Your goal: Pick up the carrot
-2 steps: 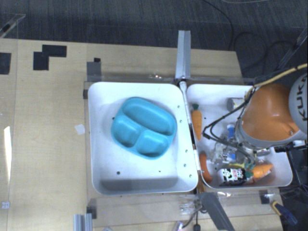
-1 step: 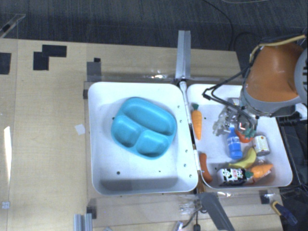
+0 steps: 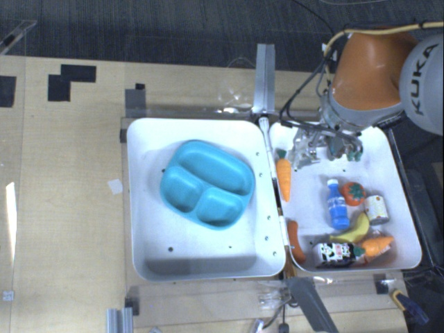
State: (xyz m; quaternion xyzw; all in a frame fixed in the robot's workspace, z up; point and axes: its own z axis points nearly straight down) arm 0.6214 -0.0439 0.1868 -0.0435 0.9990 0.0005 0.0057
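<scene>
One carrot (image 3: 283,178) lay against the right bin's (image 3: 404,186) left wall, at nine o'clock; I saw my end effector (image 3: 326,146) beside it, at its two o'clock; grip state unclear.

A pale wood bench (image 3: 62,207) fills the lower view; black blocks (image 3: 69,80) mark its far left; beyond its far edge lies dark ribbed floor (image 3: 152,12), crossed by a thin cable (image 3: 305,5); a grey metal post (image 3: 264,78) stands upright at the bench's back, mid-view; light is even.
</scene>
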